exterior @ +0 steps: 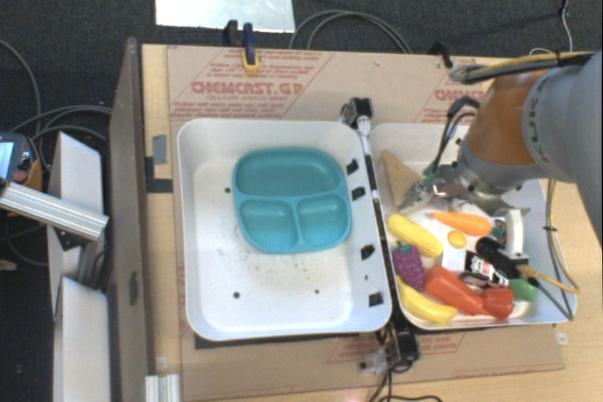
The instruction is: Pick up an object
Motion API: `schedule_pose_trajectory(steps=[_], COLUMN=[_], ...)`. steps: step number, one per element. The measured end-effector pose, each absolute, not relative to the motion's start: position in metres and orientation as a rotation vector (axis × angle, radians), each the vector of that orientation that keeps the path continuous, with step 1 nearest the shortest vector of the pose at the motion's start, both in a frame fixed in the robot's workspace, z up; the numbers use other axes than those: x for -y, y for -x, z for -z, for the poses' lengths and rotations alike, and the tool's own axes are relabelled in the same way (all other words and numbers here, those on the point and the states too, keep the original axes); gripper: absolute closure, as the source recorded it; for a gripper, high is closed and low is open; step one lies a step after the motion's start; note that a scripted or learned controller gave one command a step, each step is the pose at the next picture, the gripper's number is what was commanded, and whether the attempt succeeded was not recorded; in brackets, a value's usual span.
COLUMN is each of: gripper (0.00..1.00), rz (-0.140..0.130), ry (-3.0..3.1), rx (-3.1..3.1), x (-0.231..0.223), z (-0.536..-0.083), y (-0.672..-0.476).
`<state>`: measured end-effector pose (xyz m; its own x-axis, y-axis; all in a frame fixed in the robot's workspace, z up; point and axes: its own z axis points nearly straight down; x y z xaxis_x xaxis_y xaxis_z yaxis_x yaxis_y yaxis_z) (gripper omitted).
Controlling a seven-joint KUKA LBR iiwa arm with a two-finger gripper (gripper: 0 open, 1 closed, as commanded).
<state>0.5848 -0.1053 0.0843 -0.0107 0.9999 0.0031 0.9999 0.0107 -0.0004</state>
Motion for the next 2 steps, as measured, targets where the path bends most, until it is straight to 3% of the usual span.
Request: schedule_pose_trajectory(steps=[1, 2], gripper=[0.0, 0.0], rz=[0.015, -0.007], ry=[2.226, 2.213], rx=[2.235, 2.22], x=[0.11, 0.108], z=[-0.248, -0.101], y=[-0.555, -0.579])
